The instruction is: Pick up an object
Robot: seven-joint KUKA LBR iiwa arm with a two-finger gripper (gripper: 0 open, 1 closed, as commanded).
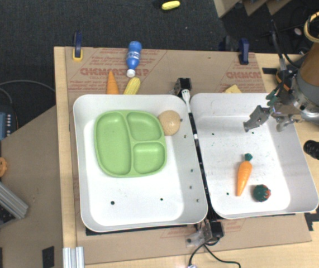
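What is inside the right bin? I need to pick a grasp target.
In the right bin: a toy carrot and, close beside it, a small red-and-green toy. The gripper hangs over its upper part, covering some floor.

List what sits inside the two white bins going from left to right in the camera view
green divided plate → tan ball at the plate's upper right corner → carrot in the right bin → small red and green strawberry-like toy. The gripper hangs over the right bin's upper part.
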